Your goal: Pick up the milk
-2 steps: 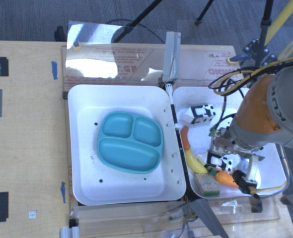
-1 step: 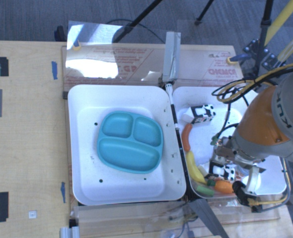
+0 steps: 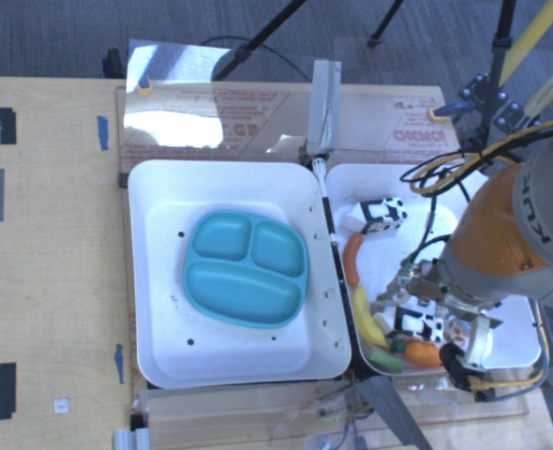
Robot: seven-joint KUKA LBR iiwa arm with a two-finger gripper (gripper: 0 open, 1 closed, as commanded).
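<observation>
The arm [image 3: 506, 237] fills the near right corner, wrist lowered into the right bin [image 3: 515, 345]. The left bin [image 3: 155, 251] carries 1 blue divided plate [image 3: 246, 267]. The gripper [image 3: 425, 319] sits low over a black-and-white patterned carton [image 3: 419, 325], judged to be the milk; whether it is clenched cannot be told (wrist hardware hides the tips). A similar cow-patterned item [image 3: 383, 214] lies at the far end. A banana [image 3: 367, 319], a sausage [image 3: 352, 256] and a carrot [image 3: 423, 352] crowd the carton: centre the grip and lift straight up, avoiding neighbours.
</observation>
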